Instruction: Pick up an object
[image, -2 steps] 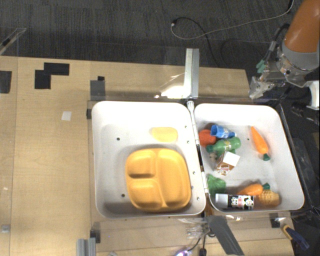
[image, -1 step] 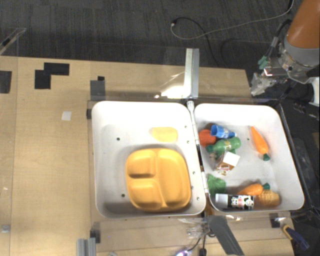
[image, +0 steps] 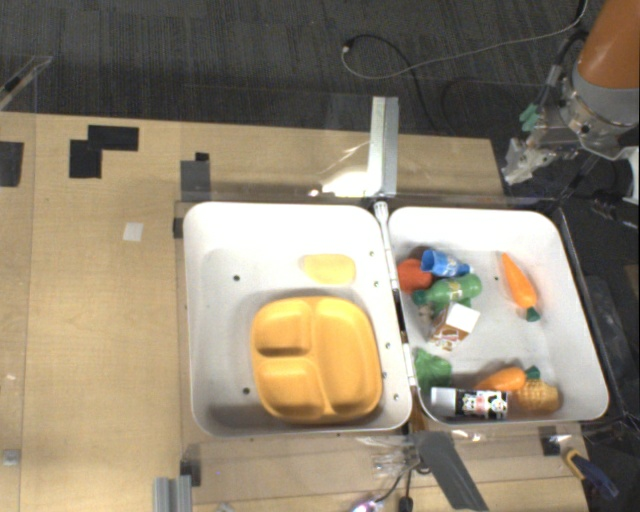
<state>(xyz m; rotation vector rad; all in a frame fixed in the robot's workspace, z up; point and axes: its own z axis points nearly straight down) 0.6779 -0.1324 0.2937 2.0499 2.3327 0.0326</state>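
The right bin (image: 565, 250) holds several small toys: an orange carrot (image: 519, 283), a blue cup (image: 441, 264) next to a red piece (image: 411, 274), a green bottle (image: 452, 291), a small packet (image: 455, 325), a green piece (image: 432, 366), a black-and-white carton (image: 475, 403) and an orange-and-brown toy (image: 522, 386). My gripper (image: 527, 150) hangs above the bench beyond the right bin's far right corner, away from all the toys. Nothing shows between its fingers.
The left bin (image: 215, 260) holds a yellow divided tray (image: 315, 355) and a flat pale yellow piece (image: 328, 267). A metal post (image: 384, 150) stands behind the seam between the bins. A cable (image: 420, 60) runs across the dark floor behind.
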